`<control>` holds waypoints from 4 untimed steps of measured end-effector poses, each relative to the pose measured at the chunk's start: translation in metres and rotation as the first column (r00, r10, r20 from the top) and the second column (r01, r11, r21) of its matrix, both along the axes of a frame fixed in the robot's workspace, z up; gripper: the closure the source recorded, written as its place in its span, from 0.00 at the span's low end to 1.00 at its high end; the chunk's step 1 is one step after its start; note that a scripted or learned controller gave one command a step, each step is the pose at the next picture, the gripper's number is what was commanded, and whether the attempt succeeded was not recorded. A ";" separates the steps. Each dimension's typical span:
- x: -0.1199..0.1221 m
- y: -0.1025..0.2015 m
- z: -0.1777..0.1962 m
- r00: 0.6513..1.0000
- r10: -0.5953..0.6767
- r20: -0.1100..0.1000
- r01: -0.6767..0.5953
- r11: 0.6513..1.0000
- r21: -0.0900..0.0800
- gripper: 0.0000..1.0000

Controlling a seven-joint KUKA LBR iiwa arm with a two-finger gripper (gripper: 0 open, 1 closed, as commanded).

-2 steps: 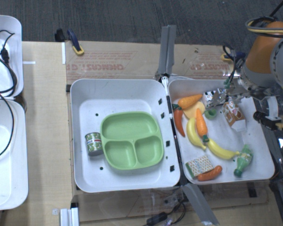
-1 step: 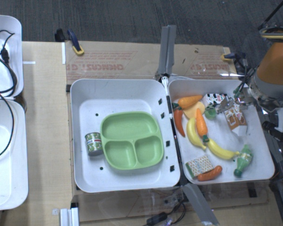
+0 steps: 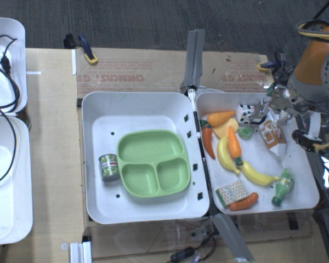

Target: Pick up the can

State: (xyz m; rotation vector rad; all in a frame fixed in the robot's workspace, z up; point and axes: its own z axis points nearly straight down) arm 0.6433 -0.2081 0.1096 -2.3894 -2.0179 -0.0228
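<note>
The can (image 3: 108,167) is small, with a green label and a silver top. It stands in the left bin (image 3: 96,119), just left of the green divided plate (image 3: 152,163). My gripper (image 3: 265,111) hangs over the back right part of the right bin (image 3: 310,196), far to the right of the can. It sits between a black-and-white toy (image 3: 245,113) and an orange-and-white packet (image 3: 271,133). The wrist hides the fingertips.
The right bin holds carrots (image 3: 234,144), bananas (image 3: 247,169), an orange slice (image 3: 220,118), a green bottle (image 3: 282,185) and a small box (image 3: 232,191). A grey divider post (image 3: 194,59) rises between the bins. White tubs with cables (image 3: 3,92) stand at far left.
</note>
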 end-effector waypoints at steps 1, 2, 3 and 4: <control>0.016 0.026 0.053 0.908 -0.418 -0.002 0.418 0.908 -0.022 0.00; 0.016 0.071 -0.008 0.856 -0.517 -0.002 0.516 0.856 -0.022 0.00; -0.017 0.088 -0.018 0.828 -0.561 -0.005 0.561 0.827 -0.022 0.00; 0.008 0.061 -0.018 0.774 -0.633 -0.003 0.633 0.774 -0.022 0.00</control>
